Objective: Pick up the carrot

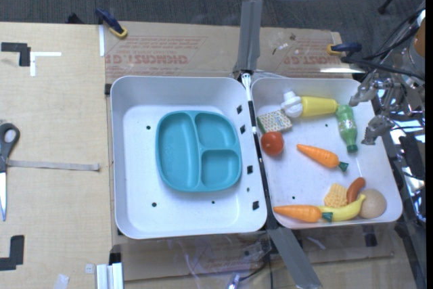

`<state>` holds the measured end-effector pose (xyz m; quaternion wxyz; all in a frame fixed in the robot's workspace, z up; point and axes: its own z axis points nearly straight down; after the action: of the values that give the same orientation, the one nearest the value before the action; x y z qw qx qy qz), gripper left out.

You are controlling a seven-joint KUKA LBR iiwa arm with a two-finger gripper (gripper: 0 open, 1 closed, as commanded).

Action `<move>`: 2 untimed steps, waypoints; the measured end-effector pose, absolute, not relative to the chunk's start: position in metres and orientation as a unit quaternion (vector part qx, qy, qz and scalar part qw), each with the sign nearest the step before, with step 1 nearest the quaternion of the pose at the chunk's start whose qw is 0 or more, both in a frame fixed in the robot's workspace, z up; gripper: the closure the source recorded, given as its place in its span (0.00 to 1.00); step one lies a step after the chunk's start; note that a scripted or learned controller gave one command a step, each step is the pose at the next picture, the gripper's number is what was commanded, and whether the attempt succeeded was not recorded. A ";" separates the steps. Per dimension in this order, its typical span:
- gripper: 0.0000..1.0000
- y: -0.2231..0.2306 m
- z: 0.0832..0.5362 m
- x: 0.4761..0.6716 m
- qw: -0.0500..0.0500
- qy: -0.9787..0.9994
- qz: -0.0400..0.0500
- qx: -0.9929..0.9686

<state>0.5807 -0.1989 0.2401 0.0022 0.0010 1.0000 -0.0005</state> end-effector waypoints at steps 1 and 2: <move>0.00 -0.213 0.098 0.568 0.001 0.986 0.000 0.167; 0.00 -0.158 0.093 0.559 0.001 0.949 0.000 0.315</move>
<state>0.5588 -0.1582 0.0925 0.0013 0.3151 0.9491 -0.0002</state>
